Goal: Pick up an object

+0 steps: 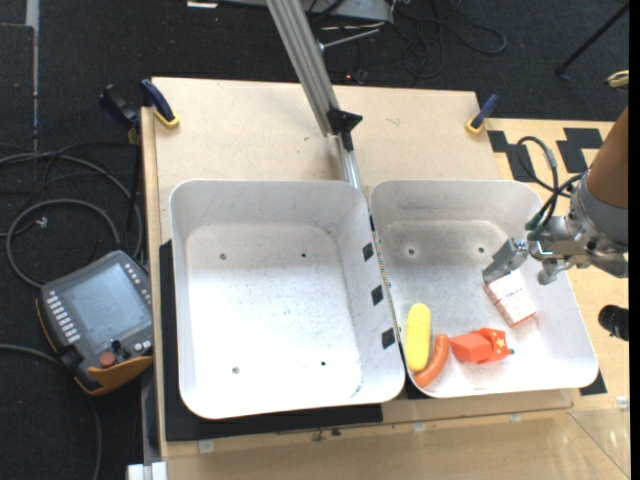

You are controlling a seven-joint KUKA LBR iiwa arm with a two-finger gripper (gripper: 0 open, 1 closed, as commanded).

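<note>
My gripper (527, 267) hangs over the right side of the right bin (440, 203), its two fingers spread apart and open. Just below it lies a small white box with a red end (511, 299), on the bin floor and not gripped between the fingers. A red-orange block (480, 346) sits near the bin's front. To its left lie an orange sausage-shaped piece (433, 360) and a yellow banana-shaped piece (418, 334), close to the divide between the bins.
The left bin (200, 208) stands beside the right one. A slanted metal pole (305, 53) runs down to the bins' shared rear corner. A teach pendant (95, 313) and cables lie on the floor at left.
</note>
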